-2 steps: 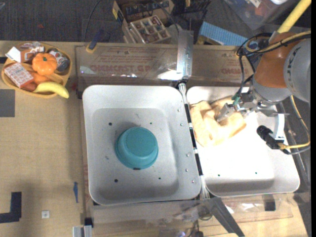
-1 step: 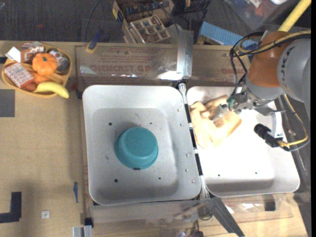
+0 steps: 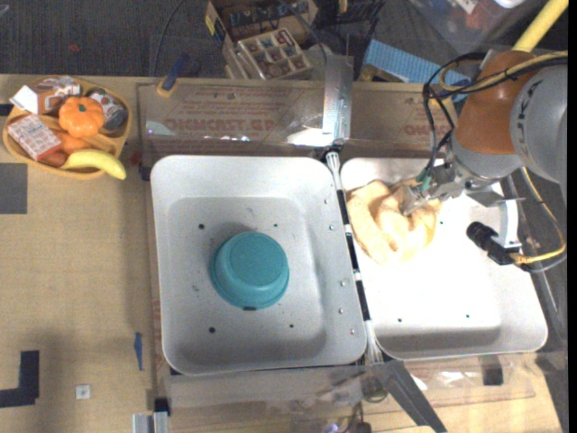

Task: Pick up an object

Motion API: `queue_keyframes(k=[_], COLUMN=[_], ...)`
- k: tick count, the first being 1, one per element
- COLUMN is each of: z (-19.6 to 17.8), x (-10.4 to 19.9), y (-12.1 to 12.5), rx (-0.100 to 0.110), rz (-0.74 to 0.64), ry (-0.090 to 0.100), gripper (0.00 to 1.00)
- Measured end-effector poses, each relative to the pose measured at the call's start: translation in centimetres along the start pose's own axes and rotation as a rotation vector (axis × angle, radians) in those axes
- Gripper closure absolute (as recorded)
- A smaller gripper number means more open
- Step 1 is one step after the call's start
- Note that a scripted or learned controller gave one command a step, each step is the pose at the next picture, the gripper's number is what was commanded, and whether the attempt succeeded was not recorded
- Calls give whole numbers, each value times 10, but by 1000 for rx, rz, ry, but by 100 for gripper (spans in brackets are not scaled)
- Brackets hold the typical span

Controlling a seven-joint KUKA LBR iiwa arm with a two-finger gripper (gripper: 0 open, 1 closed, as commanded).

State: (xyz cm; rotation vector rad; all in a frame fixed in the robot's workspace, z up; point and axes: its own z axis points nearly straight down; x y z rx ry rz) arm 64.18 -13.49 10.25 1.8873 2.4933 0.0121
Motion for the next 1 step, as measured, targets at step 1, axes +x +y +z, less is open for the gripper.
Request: queue_keyframes(k=[1], z=[-84], x=[49], y=[38], rx=[11], rz=[-95], ry=[5], gripper=[100])
